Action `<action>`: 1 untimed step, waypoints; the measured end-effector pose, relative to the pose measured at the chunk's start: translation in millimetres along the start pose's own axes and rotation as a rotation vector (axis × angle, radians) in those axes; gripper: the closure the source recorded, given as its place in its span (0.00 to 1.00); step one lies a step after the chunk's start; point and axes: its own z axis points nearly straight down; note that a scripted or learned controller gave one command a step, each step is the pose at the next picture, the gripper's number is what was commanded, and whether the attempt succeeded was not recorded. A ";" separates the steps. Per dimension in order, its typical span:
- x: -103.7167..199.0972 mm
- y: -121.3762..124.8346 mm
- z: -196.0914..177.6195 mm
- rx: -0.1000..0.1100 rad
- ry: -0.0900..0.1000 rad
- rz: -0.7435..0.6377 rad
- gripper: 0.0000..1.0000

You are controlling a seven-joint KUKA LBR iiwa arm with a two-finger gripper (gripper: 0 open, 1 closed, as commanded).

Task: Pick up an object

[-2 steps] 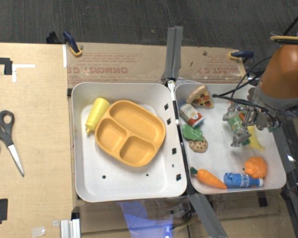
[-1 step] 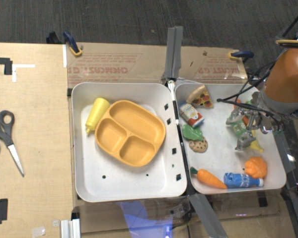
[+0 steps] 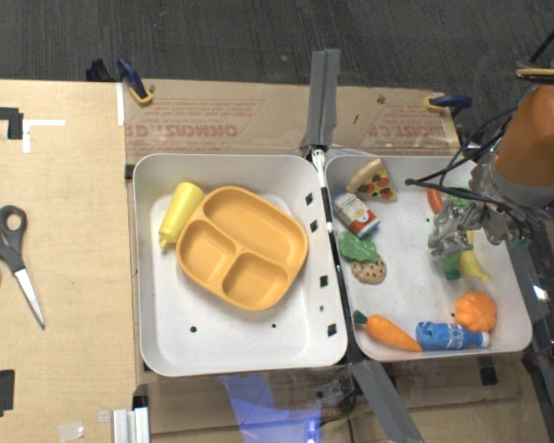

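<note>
- Camera view: grey arm with orange band reaches in from the right; its two-finger gripper (image 3: 450, 232) hangs low over the right shallow white bin (image 3: 408, 289), at that bin's right side.
- Pincer state: cannot tell, metal parts blur together, nothing clearly seen in its grasp.
- Just below gripper: small yellow banana-shaped toy (image 3: 474, 266) and a small green piece (image 3: 453, 270), both look to be lying on the bin floor.
- Other candidates in right bin: orange toy carrot (image 3: 392, 333) and blue plastic bottle (image 3: 451, 336) at near edge, round orange toy fruit (image 3: 477, 311), pizza slice toy (image 3: 374, 181) far left, red-white small can (image 3: 355, 216), chocolate-chip cookie toy (image 3: 370, 270).
- Left white bin (image 3: 166, 330): yellow-orange divided plastic plate (image 3: 240, 245), yellow plastic bottle (image 3: 180, 211) beside it.
- Progress judgement: reach done, arm down near the banana; no lift yet, grasp and raise remain.
</note>
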 end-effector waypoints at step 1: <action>0.1 0.1 0.1 0.000 0.000 0.000 0.00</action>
